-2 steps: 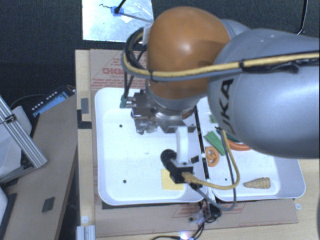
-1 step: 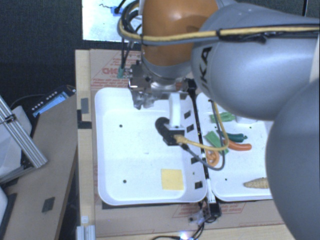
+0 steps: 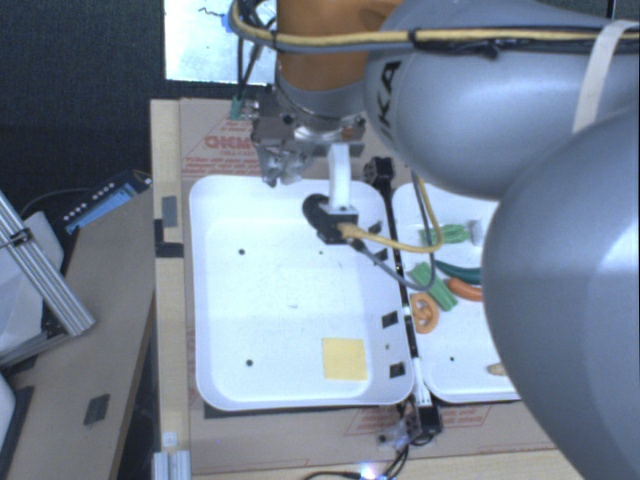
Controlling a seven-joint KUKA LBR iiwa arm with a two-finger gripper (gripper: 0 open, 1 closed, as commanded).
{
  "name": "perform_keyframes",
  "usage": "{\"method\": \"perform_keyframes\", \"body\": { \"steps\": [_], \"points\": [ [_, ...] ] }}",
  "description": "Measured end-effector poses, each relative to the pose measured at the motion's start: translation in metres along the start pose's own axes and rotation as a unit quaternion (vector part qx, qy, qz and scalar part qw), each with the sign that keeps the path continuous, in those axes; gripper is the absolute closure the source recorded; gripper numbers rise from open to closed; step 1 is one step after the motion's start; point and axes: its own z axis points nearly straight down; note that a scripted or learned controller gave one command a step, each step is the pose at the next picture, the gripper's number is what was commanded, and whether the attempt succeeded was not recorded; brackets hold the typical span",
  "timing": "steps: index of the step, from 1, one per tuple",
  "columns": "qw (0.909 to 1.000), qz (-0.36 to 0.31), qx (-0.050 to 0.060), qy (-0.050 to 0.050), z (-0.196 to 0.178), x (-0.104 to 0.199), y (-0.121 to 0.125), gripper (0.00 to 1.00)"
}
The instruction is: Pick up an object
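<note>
Tool (image 3: 281,166) over far edge of L bin (image 3: 215,298), open/closed can't tell; yellow square (image 3: 345,358) lies nr bin's front.

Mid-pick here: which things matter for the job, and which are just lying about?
Job: gripper; yellow square, left bin; green piece and orange ring, right bin.
Lying about: metal rail and blue device, left of the bins.
</note>
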Motion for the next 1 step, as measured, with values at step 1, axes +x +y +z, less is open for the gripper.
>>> {"method": "perform_keyframes", "body": {
  "steps": [1],
  "points": [
    [1.0,0.0,0.0,0.0,0.0029,-0.0001,0.0532,1.0]
  ]
}}
